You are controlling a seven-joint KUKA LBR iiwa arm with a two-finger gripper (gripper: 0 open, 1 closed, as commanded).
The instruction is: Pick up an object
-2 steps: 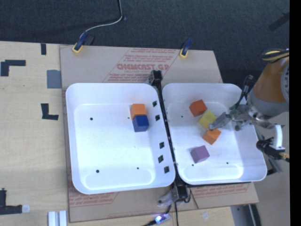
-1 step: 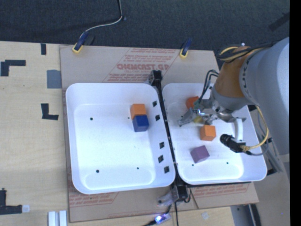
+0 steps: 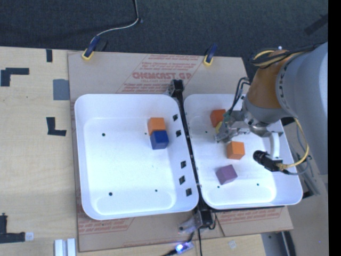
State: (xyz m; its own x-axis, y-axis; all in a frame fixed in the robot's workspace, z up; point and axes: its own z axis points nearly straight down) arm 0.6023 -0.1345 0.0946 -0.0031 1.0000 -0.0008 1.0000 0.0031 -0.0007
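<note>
1. Two shallow white bins side by side on the cardboard-covered surface [image 3: 160,71]: left bin [image 3: 88,159], right bin [image 3: 266,196].
2. In the left bin, an orange cube [image 3: 156,124] touching a blue cube [image 3: 159,140], the blue one just in front of it, both toward the bin's right half.
3. In the right bin, three candidates for picking: an orange block [image 3: 216,116] near the far left area, a second orange block [image 3: 235,150] near the middle, and a purple block [image 3: 226,174] nearer the front edge, apart from the others.
4. Grey arm with orange band reaching in from the right, gripper [image 3: 228,132] low over the right bin, between the two orange blocks and very close to both.
5. Cannot tell whether the gripper is spread or pressed together; the tip is too small and cluttered with cabling to read.
6. No block visibly between the fingers; all five objects appear to rest on the bin floors.
7. Judged progress: early to middle. Approach into the right bin looks done; a secure grasp and a lift clear of the bin remain.
8. Likely target, as a guess only: one of the two orange blocks beside the gripper; which one cannot be told.
</note>
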